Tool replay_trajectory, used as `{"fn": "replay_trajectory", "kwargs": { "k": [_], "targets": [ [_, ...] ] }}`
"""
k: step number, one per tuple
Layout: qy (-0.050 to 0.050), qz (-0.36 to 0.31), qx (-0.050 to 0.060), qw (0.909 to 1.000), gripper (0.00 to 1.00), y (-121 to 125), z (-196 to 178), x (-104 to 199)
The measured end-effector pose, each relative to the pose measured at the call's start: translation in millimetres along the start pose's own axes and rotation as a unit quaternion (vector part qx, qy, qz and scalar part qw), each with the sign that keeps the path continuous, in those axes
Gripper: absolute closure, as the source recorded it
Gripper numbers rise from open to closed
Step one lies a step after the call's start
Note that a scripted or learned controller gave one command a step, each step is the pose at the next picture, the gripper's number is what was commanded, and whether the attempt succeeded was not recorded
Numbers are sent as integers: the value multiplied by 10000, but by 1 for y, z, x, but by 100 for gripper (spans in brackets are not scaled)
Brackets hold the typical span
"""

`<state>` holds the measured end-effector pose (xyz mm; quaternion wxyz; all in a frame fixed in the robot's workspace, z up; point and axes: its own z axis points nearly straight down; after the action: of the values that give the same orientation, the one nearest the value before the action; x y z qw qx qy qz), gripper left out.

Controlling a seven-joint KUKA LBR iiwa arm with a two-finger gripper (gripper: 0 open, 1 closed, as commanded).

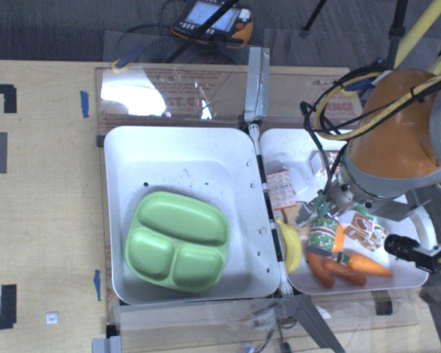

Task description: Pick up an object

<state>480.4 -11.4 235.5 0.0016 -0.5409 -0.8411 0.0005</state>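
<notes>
Tray [178,239] fills left bin [125,153]; fingers [322,213], grip unclear, over right bin's [294,147] clutter

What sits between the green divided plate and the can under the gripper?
In the camera view, between the green divided plate and the can: the bins' adjoining walls, then a banana.
</notes>
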Motion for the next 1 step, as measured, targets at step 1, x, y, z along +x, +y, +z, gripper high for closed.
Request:
{"fn": "replay_trajectory", "kwargs": {
  "k": [1],
  "targets": [
    [-16, 1078, -25, 9942, 100, 3, -15, 8]
  ]
}}
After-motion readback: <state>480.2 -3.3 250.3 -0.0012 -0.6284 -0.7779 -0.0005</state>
